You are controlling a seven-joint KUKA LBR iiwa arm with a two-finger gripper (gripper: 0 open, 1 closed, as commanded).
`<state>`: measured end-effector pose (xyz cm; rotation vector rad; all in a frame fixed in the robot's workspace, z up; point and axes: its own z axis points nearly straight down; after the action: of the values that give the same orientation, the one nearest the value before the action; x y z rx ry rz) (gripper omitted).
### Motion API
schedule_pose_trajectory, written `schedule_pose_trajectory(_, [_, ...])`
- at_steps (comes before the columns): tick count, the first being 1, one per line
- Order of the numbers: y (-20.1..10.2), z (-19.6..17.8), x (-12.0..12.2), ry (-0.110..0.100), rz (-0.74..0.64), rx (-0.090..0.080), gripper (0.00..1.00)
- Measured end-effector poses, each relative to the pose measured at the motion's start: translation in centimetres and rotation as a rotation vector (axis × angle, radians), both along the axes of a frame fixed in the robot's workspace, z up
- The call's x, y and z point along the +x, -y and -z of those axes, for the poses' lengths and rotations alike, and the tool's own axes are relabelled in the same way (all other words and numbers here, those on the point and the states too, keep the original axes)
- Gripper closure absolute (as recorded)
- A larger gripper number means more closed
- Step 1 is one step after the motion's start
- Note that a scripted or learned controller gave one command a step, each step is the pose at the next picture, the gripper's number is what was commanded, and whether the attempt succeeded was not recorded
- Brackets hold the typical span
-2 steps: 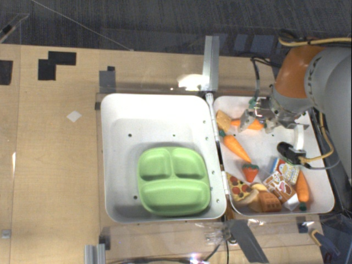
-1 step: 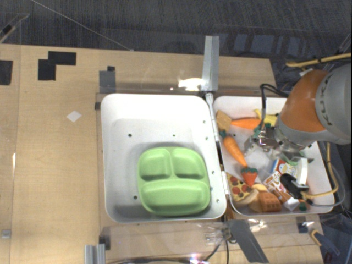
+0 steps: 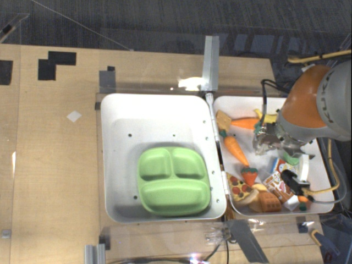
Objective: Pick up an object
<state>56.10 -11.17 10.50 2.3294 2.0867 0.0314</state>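
The right bin (image 3: 240, 210) holds several toy foods. An orange carrot (image 3: 236, 150) lies near its left wall, and a second carrot (image 3: 244, 123) lies at the back. A pizza slice (image 3: 238, 186), a strawberry (image 3: 250, 175), a brown bread piece (image 3: 267, 201) and a small red-and-white carton (image 3: 276, 185) crowd the front. My gripper (image 3: 268, 145) hangs low over the middle of this bin, right of the carrots, with the orange-banded wrist (image 3: 308, 100) above it. Nothing shows between its fingers.
The left bin (image 3: 125, 114) holds a green divided tray (image 3: 173, 179) at its front. A metal post (image 3: 210, 65) stands behind the wall between the bins. A black cable (image 3: 267, 87) loops by the arm. Wooden bench surface (image 3: 49, 164) lies to the left.
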Motion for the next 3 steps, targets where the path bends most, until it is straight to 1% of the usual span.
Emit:
schedule_pose_trajectory(1, [2.0,1.3,0.5,-0.009,0.239,0.003,1.0])
schedule_pose_trajectory(2, [2.2,1.3,0.5,-0.007,0.242,-0.002,0.0])
schedule_pose_trajectory(3, [0.3,-2.1,7.2,-0.017,-0.119,-0.006,0.0])
